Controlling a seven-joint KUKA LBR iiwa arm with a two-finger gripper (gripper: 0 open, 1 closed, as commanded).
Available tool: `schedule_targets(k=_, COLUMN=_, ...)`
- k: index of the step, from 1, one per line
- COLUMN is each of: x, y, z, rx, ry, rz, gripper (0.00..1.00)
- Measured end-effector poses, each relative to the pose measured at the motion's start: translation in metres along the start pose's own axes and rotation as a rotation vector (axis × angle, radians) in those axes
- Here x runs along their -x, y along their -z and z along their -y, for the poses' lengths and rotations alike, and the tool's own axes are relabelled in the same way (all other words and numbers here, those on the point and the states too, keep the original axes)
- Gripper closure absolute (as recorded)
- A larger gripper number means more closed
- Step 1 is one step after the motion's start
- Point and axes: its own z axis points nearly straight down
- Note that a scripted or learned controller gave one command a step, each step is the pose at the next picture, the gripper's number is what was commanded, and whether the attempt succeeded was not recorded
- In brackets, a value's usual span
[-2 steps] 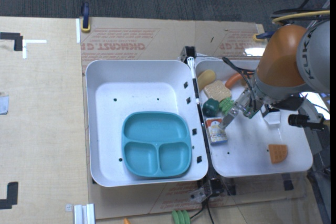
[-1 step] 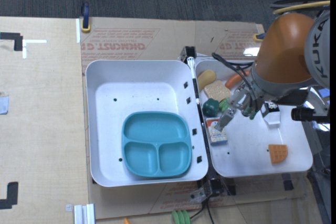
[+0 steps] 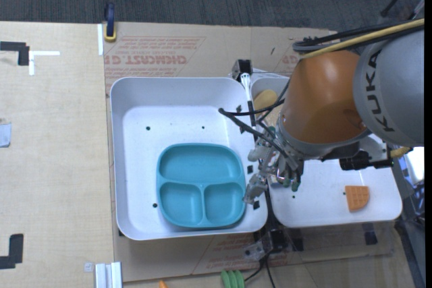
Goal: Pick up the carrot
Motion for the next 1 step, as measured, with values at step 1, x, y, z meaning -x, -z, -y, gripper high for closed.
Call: schedule_targets(k=1, x=0.0796, y=0.0006, z=0.0508, rx=0.001, ry=0.146, rz=0.007, gripper=0.00)
